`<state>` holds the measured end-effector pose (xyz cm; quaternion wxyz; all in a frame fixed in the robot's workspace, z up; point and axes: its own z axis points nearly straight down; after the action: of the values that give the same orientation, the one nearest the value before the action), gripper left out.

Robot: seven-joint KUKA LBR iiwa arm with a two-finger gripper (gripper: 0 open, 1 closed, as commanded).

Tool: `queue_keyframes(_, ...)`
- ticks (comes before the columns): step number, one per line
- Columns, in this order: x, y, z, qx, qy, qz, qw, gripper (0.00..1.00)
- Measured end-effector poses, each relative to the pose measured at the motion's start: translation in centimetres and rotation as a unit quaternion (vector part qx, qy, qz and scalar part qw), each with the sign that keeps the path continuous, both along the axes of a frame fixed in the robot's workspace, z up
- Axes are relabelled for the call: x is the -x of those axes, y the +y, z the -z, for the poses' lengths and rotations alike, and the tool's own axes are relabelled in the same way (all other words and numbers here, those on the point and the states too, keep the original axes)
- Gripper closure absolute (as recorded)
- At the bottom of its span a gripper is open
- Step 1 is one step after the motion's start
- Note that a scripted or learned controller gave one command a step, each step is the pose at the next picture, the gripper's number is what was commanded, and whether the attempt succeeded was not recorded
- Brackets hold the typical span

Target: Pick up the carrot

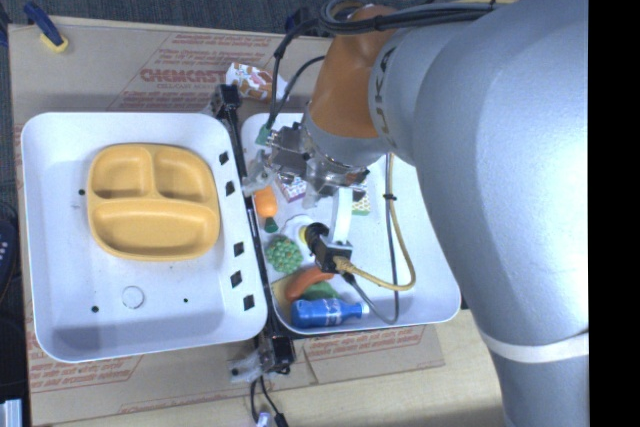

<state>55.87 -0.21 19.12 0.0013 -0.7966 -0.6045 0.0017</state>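
Observation:
The carrot [265,204] is a short orange piece with a green end. It lies by the left wall of the right bin [432,287]. My gripper [287,175] hangs over the upper left part of that bin, just above and to the right of the carrot. The wrist and cables hide its tips. Nothing can be seen held in it. A second, longer orange item [300,282] lies lower in the same bin.
A green bumpy ball [285,255], a blue bottle [325,312] and small cards share the right bin, crossed by a yellow cable [385,283]. The left bin [50,215] holds a yellow divided tray [152,199]. The arm's bulk covers the bench's right side.

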Motion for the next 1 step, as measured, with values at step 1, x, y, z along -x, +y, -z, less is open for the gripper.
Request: queue_keyframes(1,0.00,0.00,0.00,0.0000,0.000,0.000,1.0000,0.00)
